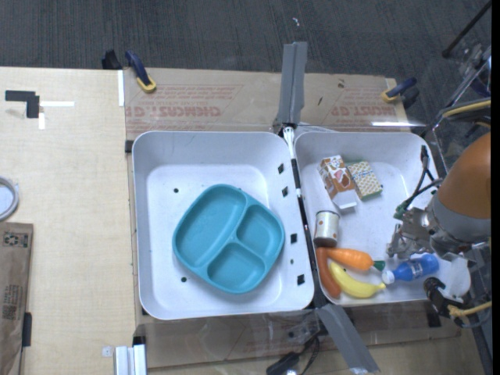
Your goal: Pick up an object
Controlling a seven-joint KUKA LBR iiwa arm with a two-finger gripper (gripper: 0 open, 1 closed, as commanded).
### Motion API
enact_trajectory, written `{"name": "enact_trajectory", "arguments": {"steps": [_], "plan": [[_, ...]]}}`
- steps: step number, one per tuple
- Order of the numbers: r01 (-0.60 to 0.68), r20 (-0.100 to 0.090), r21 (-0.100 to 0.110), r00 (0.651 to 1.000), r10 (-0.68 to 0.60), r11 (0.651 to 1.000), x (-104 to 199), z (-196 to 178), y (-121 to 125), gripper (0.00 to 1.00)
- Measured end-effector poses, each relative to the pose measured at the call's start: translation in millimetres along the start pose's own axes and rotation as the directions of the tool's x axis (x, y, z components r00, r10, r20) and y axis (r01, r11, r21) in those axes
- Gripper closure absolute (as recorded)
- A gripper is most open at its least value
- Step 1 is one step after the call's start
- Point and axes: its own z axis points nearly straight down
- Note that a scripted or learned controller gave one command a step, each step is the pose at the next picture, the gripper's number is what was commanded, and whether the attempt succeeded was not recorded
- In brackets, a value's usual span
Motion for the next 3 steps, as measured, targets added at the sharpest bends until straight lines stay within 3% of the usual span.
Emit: {"name": "enact_trajectory", "arguments": {"steps": [1, 2, 3], "plan": [[0.0, 0.0, 0.0, 1.0, 0.0, 1.0, 0.0, 0.0, 0.0, 0.0], [0.118, 0.002, 0.0, 0.993, -0.118, 0.993, -30.0, -44.5, 9.8, 0.0], [0.297, 0.0, 0.002, 0.955, -0.297, 0.955, 4.2, 7.6, -4.2, 0.0]]}}
